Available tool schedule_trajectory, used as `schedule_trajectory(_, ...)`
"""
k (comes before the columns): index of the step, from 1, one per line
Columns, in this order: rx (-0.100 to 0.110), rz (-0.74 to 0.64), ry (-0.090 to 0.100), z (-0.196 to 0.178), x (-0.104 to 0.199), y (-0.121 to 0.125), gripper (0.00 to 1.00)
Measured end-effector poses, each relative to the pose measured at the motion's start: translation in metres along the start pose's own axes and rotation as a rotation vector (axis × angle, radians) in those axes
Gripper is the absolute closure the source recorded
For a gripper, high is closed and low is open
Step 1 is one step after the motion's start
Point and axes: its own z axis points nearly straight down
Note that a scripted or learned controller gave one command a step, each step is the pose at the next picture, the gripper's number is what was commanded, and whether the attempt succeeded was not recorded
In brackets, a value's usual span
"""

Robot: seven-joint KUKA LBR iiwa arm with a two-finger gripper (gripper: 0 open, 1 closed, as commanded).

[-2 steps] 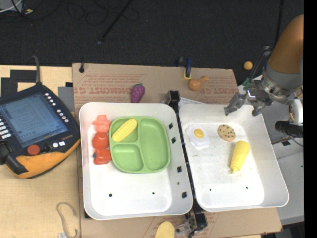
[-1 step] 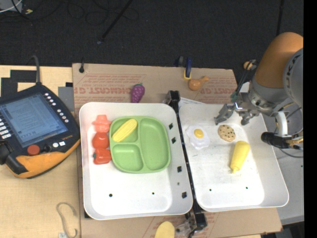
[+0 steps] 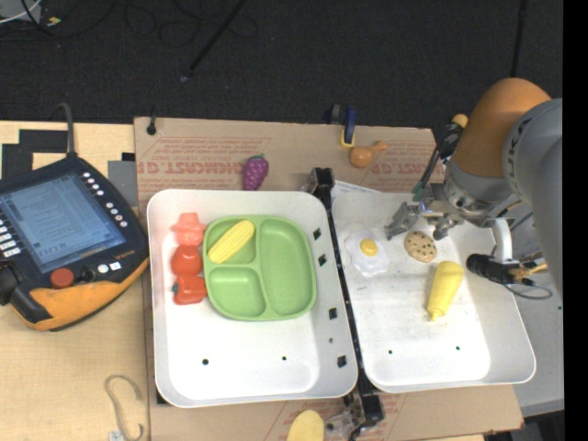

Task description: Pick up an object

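The pincer (image 3: 421,224), fingers spread and pinching nothing, hangs just above the cookie (image 3: 421,244); the yellow bottle (image 3: 444,288) lies below-right of that cookie.

Glossy green plastic tray (image 3: 276,274), smooth white plastic bins (image 3: 239,375), matt brown cardboard sheet (image 3: 202,154), shiny yellow plastic bottle (image 3: 444,288)

- Left bin (image 3: 184,356): a divided plate (image 3: 271,278) holding a corn cob (image 3: 230,240), with a bottle (image 3: 187,259) just to its left.
- Right bin (image 3: 478,356): egg (image 3: 369,250) left, cookie (image 3: 421,245) beside it, mustard bottle (image 3: 444,288) nearer the front.
- Gripper (image 3: 420,223) directly above the cookie.
- Pendant (image 3: 64,237) on the worktop (image 3: 55,375), left of the bins.
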Motion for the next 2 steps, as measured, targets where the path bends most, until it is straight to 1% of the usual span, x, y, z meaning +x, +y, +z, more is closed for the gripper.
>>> schedule_trajectory(1,-0.007,0.001,-0.003,0.02,0.002,0.002,0.0)
schedule_trajectory(2,-0.014,-0.001,-0.008,0.006,0.001,0.004,1.0)
